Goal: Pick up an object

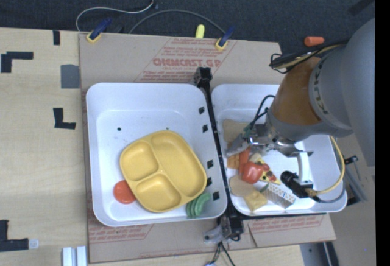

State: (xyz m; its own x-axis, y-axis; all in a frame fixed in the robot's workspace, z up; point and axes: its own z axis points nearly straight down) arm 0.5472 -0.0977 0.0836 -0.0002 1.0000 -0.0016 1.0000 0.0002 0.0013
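The gripper [248,148] hangs low in the right bin [317,204], its grip unreadable. The red toy [251,170] sits at its six o'clock among crowding pieces, so it may slip sideways.

I see the arm [350,85]: fat grey casing, orange band [295,100] just left of it. Black cables [286,59] loop above the band; yellow cable [335,182] curls below it.

This is looking like a robotics lab: beside the two white bins [97,137], clamps [96,33] are holding a cardboard sheet [177,61] on a taped wooden bench [36,155].
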